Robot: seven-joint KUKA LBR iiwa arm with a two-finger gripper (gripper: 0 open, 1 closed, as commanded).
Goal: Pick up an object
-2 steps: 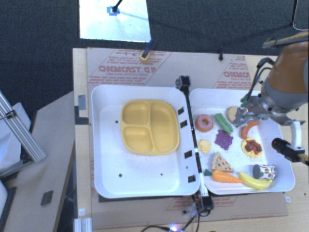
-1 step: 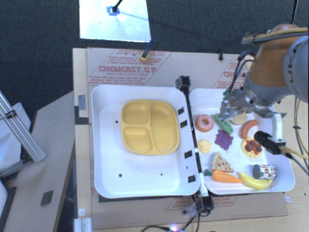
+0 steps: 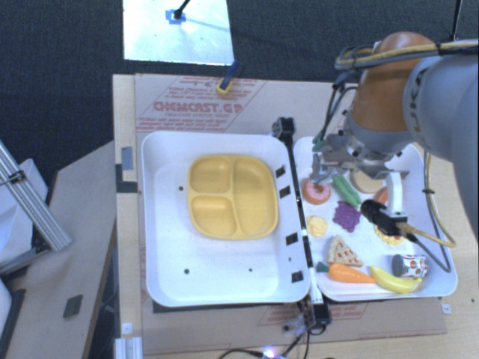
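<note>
the left bin [image 3: 161,275] holds a yellow tray [image 3: 231,196] with three sections, and the right bin [image 3: 441,271] holds toy food: a pink donut [image 3: 316,192], a green pickle [image 3: 346,189], purple grapes [image 3: 346,215], a pizza slice [image 3: 342,253], a carrot [image 3: 350,274], a banana [image 3: 394,280] and a small can [image 3: 410,264]. the gripper [image 3: 322,169] is low over the far left part of the right bin, just above the donut and beside the pickle. i cannot tell if it is open or closed, or if it touches anything.
</note>
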